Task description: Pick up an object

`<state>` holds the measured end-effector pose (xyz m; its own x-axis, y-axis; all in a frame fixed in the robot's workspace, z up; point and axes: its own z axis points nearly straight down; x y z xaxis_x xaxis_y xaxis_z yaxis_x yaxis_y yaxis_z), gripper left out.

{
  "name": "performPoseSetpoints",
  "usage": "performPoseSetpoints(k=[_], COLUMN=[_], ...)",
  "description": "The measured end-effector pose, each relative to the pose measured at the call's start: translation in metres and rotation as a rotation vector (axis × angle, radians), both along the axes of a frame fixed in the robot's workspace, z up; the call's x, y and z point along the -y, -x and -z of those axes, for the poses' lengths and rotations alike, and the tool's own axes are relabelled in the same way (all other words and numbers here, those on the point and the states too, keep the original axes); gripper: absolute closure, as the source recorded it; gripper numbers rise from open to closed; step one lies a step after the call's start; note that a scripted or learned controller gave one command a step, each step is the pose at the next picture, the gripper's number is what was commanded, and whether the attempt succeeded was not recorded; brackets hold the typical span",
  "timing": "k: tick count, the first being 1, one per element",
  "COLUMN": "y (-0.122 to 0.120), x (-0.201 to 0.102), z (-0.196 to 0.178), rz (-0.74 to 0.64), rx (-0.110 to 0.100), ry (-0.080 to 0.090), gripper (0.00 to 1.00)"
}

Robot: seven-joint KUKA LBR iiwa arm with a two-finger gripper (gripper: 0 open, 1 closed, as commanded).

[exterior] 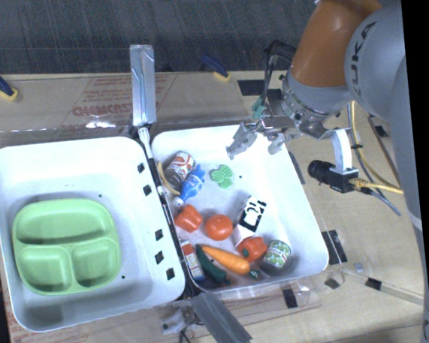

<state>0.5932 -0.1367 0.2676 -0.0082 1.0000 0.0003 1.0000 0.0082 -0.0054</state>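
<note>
- Down at the near edge of the right bin [300, 196], a crowded corner: a small can with a green label [277, 253] lies on its side, just beside a red pepper [251, 247].
- An orange carrot [225, 259] lies slantwise against that pepper, with a dark green item [213, 274] tucked under its near side, hard to make out.
- Against the divider, a small bottle with a red label [190, 256] lies along the wall.
- Moving up: a red tomato [218, 227] sits mid-bin, an orange-red pepper [189, 218] just to its left, and a black-and-white box [252, 214] tilted to its right.
- Further back, a blue bottle [192, 183] leans toward the divider, touching a round can with a red and white label [180, 165] behind it.
- A small green leafy piece [222, 175] lies alone on the white floor, near the blue bottle.
- Over in the left bin [3, 172], a green divided tray [67, 244] rests flat, three compartments showing.
- And up top, the gripper [255, 140] hangs over the far right part of the right bin, above the objects and apart from all of them. Its two fingers are spread wide, one fingertip [236, 147] toward the leafy piece, and nothing sits between them.
- Behind it, the grey arm with its orange band [330, 39] comes in from the right.
</note>
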Motion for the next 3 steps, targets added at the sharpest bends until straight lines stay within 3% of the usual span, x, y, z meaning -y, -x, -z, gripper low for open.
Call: performPoseSetpoints(k=[1,2,3], y=[-0.017,0.104,0.089], x=[-0.023,0.004,-0.033], z=[0.034,0.118,0.162], rz=[-0.222,-0.417,-0.440], rx=[0.001,0.000,0.006], ry=[-0.001,-0.003,-0.001], gripper=[0.00,0.00,0.00])
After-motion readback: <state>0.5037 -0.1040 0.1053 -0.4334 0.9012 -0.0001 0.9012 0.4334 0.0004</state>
